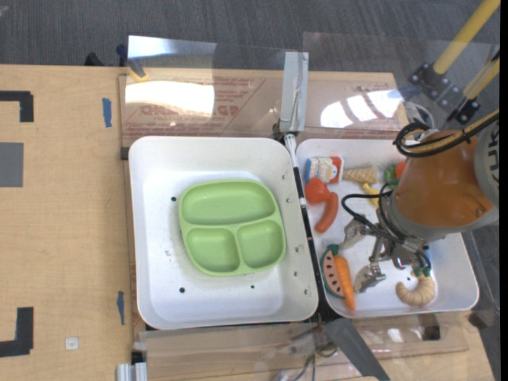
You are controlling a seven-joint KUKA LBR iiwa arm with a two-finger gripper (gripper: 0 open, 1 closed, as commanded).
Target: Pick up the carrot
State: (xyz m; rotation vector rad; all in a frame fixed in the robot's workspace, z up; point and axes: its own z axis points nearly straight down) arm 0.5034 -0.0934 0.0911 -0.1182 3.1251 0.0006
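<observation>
In the right bin's (pixel 468 288) front left corner lies the carrot (pixel 343 280), beside a watermelon slice (pixel 329 270). The gripper (pixel 379 260) hovers just beside it, fingers spread and empty. Closing here could miss the carrot or catch the slice.

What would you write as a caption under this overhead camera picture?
Robot gripper hovers in the right bin just beside the carrot, near a croissant; a green divided plate sits in the left bin.
</observation>
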